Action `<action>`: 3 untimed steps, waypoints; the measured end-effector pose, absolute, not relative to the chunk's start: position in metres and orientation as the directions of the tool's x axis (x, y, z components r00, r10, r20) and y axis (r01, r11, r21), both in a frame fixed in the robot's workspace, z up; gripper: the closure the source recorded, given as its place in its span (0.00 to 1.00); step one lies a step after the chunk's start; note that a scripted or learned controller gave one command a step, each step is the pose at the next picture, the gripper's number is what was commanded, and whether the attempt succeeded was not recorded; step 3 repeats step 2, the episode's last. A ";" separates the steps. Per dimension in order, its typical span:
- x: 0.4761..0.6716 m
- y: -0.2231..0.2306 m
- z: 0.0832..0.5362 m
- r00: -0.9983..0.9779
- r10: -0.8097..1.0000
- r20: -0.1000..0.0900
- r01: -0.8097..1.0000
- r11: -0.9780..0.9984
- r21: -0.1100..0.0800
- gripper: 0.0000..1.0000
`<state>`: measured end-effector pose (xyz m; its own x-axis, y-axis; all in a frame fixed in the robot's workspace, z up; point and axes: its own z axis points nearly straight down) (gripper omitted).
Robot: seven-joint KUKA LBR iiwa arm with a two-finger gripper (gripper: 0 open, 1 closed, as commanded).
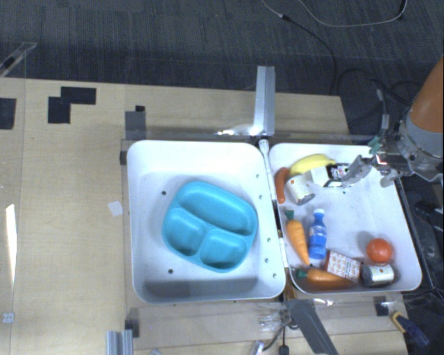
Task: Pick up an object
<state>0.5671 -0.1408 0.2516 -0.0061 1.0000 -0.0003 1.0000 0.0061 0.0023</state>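
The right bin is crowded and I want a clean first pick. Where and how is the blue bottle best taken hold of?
Probably grip the blue bottle across its mid-body, coming straight down from above. It lies flat, its white cap toward the bin's back, so its long sides face left and right. The carrot lies close along its left, leaving little room there, so keep the pincer narrow.

Robotics lab test cell. Pale counter [62,229] with black marker patches, two white bins [139,208] bolted side by side, aluminium post [266,97] at the far edge, loose cables [326,21] over dark carpet, grey-and-orange arm [423,132] on the right. Toy food fills the right bin [406,229].
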 end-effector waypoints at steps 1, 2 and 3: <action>0.569 -0.140 0.263 -0.010 1.000 -0.001 1.000 0.010 0.008 1.00; 0.569 -0.102 0.349 0.034 0.999 -0.001 0.999 -0.034 0.007 1.00; 0.569 -0.102 0.349 0.034 0.999 -0.001 0.999 -0.034 0.007 1.00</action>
